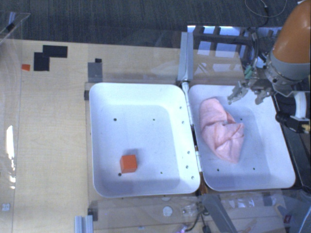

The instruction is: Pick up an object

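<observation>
Cloth (222,128) lies crumpled in the right bin (272,174), just left of my tool (249,93), whose fingers are spread, holding nothing. I should descend onto its highest fold, then close.

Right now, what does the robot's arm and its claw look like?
The arm is fat and rounded, with a big orange band over a grey part. Under that sits the claw: two thin grey metal fingers on a small silver body. Thin wires, one of them green, run beside the wrist.
</observation>
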Controlling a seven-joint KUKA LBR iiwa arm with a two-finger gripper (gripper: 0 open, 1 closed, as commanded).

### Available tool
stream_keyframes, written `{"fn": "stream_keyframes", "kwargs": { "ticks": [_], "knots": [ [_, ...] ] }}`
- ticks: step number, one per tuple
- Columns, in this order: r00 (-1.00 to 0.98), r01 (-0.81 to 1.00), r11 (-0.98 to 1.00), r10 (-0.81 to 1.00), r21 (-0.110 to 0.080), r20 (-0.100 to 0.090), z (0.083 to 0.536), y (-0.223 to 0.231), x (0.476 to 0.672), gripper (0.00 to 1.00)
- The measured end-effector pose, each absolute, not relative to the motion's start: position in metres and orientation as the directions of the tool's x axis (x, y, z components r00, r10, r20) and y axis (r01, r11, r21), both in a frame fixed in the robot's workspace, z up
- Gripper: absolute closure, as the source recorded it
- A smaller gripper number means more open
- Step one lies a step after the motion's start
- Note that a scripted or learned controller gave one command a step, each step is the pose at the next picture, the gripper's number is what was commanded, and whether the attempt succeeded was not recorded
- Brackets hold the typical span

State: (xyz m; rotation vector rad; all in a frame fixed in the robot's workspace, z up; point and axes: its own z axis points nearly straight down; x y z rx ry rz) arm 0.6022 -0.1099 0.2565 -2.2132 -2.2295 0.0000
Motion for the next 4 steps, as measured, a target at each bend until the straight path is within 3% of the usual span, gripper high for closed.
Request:
{"fn": "stream_keyframes", "kwargs": {
  "ticks": [1, 2, 3, 4],
  "knots": [
    [-0.076, 0.997, 0.076, 0.997, 0.006, 0.000, 0.096, -0.107, 0.595, 0.00],
    [-0.270, 0.963, 0.270, 0.963, 0.014, -0.005, 0.090, -0.101, 0.620, 0.00],
    [-0.272, 0.962, 0.272, 0.962, 0.019, -0.005, 0.100, -0.099, 0.623, 1.00],
    [-0.242, 0.970, 0.242, 0.970, 0.005, -0.002, 0.184, -0.060, 0.663, 1.00]
  ]
}}
